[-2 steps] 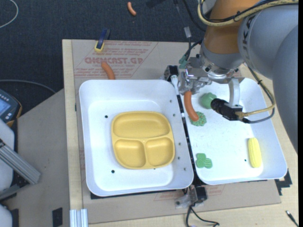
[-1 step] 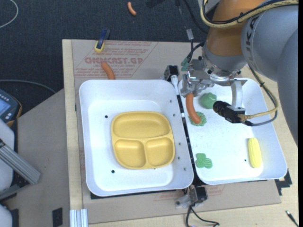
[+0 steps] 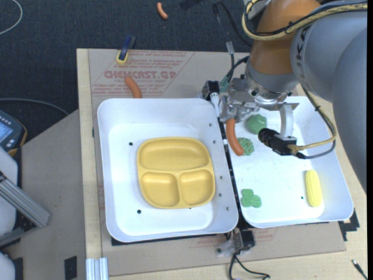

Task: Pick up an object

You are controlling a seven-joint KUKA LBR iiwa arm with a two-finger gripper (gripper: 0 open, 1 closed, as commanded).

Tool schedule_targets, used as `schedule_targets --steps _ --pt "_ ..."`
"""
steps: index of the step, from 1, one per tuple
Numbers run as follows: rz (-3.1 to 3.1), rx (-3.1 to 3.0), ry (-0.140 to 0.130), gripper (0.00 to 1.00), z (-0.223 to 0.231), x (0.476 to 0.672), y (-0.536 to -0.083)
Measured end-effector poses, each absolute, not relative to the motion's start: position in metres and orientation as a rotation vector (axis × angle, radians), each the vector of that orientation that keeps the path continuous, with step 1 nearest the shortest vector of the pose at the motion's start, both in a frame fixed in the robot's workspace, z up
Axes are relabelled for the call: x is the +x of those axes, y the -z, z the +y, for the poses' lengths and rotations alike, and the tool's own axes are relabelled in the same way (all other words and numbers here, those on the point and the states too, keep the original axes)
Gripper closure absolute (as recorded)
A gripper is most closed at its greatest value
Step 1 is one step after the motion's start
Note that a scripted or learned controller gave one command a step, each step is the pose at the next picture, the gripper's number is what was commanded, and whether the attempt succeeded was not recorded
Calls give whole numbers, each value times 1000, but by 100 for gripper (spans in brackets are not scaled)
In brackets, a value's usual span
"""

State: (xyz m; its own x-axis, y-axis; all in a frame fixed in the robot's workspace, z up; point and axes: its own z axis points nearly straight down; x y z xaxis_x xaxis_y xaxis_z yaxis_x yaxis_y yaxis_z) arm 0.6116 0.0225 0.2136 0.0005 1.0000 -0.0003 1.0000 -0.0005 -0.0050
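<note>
Yellow plastic is catching the eye nearest me: a three-compartment tray (image 3: 175, 172) is sitting in the middle of the left bin (image 3: 111, 156), smooth and rounded at the corners. At about three o'clock from it, in the right bin (image 3: 280, 212), a small knobbly green toy vegetable (image 3: 251, 199) is lying near the front, and a ribbed yellow corn cob (image 3: 313, 188) is lying toward the right wall, its long axis running front to back.

Farther in, the gripper (image 3: 238, 114) is hanging over the back left corner of the right bin, and an orange toy sausage (image 3: 234, 136) is lying directly under it at six o'clock, slim and glossy, its long axis running from twelve toward five o'clock along the wall between the bins. Its upper end is disappearing beneath the gripper, so I cannot tell whether it is being pinched or merely touched. Two green broccoli-like pieces are sitting just beside it, one (image 3: 246, 146) touching its lower end, the other (image 3: 256, 122) at three o'clock.

Farthest off, on the cardboard-coloured board (image 3: 157, 69) behind the bins, a second orange sausage (image 3: 133, 87) is lying.
</note>
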Motion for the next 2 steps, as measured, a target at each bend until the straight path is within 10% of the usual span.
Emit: schedule_targets --steps 2 --pt "-2223 -2219 -2 100 29 610 -219"
